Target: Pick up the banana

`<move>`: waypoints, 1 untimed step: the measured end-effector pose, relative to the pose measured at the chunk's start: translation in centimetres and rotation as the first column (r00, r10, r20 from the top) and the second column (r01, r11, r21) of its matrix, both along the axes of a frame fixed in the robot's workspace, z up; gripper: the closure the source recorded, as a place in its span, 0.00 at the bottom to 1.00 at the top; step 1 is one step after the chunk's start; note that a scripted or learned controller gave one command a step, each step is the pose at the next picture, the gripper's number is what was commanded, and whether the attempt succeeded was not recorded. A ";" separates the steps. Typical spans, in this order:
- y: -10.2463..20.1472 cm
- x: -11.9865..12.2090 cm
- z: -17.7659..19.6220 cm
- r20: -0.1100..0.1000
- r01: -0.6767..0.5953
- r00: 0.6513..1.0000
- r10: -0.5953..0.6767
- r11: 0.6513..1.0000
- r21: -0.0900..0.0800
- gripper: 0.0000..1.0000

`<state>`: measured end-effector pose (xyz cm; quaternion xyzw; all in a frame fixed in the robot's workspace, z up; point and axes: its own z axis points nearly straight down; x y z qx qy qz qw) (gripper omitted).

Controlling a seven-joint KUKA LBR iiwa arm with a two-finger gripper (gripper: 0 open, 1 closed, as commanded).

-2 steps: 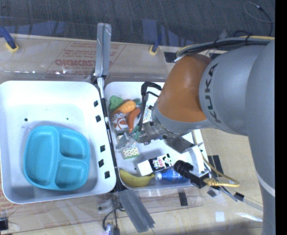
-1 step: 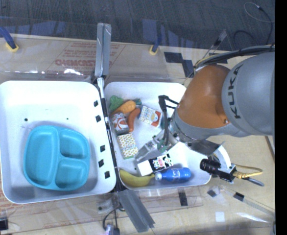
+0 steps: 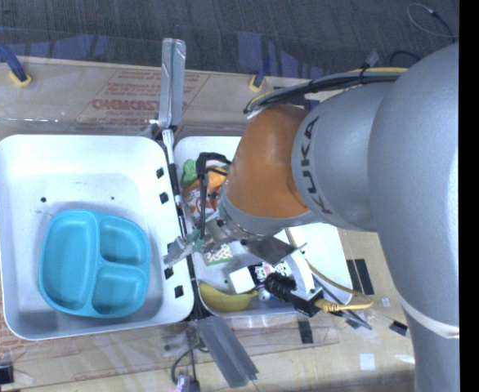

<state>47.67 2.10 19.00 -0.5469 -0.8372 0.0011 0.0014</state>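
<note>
A yellow banana (image 3: 226, 300) lies along the near edge of the right bin (image 3: 337, 247), partly under the arm's wrist. My gripper (image 3: 200, 237) reaches down into the right bin's left side, just above and left of the banana; its fingertips are lost among cables and the bin divider. The big grey arm with its orange band (image 3: 264, 166) hides most of the right bin.
The left bin (image 3: 19, 178) holds a blue three-compartment plate (image 3: 95, 261). Green and orange items (image 3: 203, 174) peek out at the right bin's far left corner behind the arm. A grey metal bar (image 3: 172, 80) stands at the divider between the bins.
</note>
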 end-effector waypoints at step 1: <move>-7.1 0.0 0.0 -0.002 -0.091 0.996 0.091 0.996 0.001 0.00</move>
